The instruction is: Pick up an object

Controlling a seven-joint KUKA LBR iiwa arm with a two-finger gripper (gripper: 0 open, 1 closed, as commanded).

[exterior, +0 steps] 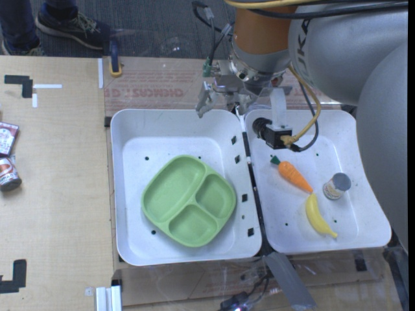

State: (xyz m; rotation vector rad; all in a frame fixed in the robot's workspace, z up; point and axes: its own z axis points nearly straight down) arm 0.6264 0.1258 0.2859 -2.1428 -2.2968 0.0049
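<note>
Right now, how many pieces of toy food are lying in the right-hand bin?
2: a carrot near the bin's middle, and a banana below it toward the front. The arm may hide more at the back.

Pale wooden bench [52,225] meets dark carpet [155,18].

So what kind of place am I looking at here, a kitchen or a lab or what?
Most likely a robotics lab or test cell, not a kitchen. A grey industrial arm reaches over two white bins on a wooden bench, holding toy-like items: a carrot, a banana, a green divided plate.
</note>
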